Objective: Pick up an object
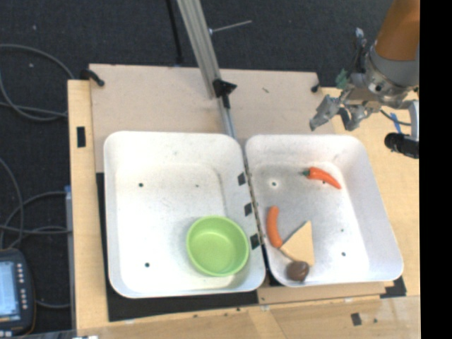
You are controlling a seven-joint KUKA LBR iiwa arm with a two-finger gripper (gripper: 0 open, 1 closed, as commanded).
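Progress looks nil — nothing is lifted yet. Near in the right bin (367, 210) lie a brown lump (297, 270), a tan wedge (300, 243) and an orange sausage (273, 226); farther back, a carrot (323, 177). A green bowl (217, 245) sits in the left bin (141, 189). Beyond the far rim the gripper (337, 116) hangs spread, grasping nothing. No writing is readable.

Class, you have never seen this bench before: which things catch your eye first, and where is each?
The bright green bowl stands out at the near edge of the left bin. In the right bin, two orange carrot-like pieces draw the eye, one toward the far side, one beside a tan wedge. The gripper hangs above the right bin's far edge.
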